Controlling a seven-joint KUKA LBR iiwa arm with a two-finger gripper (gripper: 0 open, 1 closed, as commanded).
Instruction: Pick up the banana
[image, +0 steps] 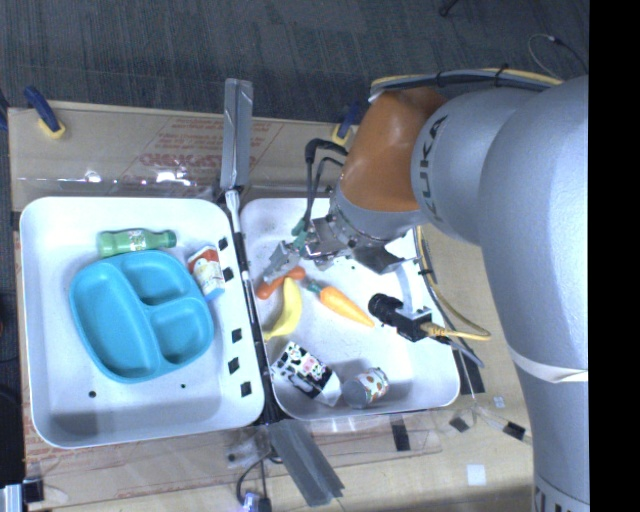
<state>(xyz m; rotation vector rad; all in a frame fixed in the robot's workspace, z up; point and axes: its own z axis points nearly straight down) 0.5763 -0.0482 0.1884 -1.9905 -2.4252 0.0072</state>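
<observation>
the grey arm (540, 200), with its orange band (390, 150), is seen closest to the camera, reaching in over the right bin (440, 395). the claw (298, 250) is held low over the upper part of that bin. whether it is wide or narrow cannot be told from this angle, and nothing is seen held in it.

the banana (287, 310) is found just below the claw, towards the bottom of the view, lying on the bin floor, near the wall shared with the left bin (60, 420). a small orange piece (268, 289) lies beside the banana's upper end, between banana and claw (it appears to touch the banana, though this cannot be confirmed). a carrot (346, 306) lies below the claw and to the view's right, just beside the banana. further below, well past the banana, a black-and-white patterned object (303, 368) and a small cup (372, 384) are placed. far to the view's left of the claw, a blue divided tray (140, 315), a green bottle (135, 241) and a small bottle (208, 272) are set in the other bin.

the pick is judged not yet made. the main risk is crowding: the orange piece or the carrot could be caught instead of the banana, or the banana could be pushed against the wall and rolled aside if the descent is off-centre.
</observation>
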